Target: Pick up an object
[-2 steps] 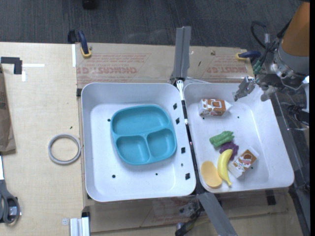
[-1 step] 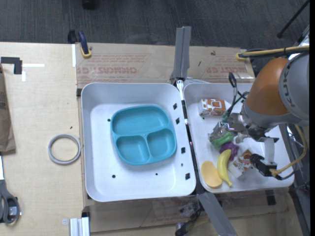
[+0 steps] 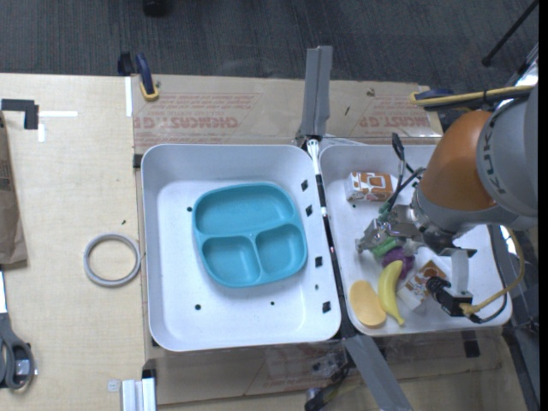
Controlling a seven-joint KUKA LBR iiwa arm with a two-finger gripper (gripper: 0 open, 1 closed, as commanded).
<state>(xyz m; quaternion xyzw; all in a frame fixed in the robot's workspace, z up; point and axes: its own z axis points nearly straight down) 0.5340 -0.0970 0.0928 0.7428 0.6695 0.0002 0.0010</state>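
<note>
Arm bent low over right bin, gripper above purple item, grasp unclear.

One fixed overhead camera, slanted, probably mid-distance.

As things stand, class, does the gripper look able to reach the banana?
Probably yes: the gripper hangs over the right bin, just above the banana, whose top is uncovered, though a purple item crowds its upper end.
</note>
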